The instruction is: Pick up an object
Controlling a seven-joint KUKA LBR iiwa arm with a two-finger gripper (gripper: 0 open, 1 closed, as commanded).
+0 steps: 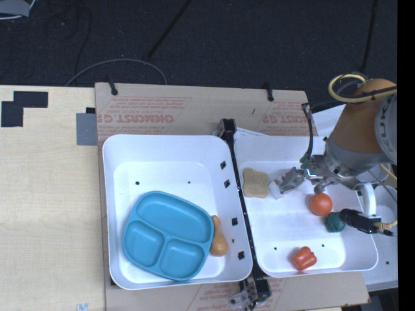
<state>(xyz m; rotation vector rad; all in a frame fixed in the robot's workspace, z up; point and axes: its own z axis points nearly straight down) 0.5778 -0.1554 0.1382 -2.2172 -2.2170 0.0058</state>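
My gripper (pixel 286 182) hangs low in the right bin (pixel 363 262), near its back wall, on the grey arm with the orange band (pixel 358 129). It points left, just to the right of a beige bread-like piece (pixel 255 183). An orange-red ball (pixel 320 205) lies just to the right of the gripper and a little nearer the front. A dark green object (pixel 334 222) lies beside the ball. A red pepper-like piece (pixel 303 258) rests near the bin's front wall.
The left bin (pixel 123 149) holds a blue divided plate (pixel 168 235) and a tan-orange carrot-like piece (pixel 218 237) against its right wall. A black divider (pixel 235 193) runs between the bins. Cables hang by the arm at the right.
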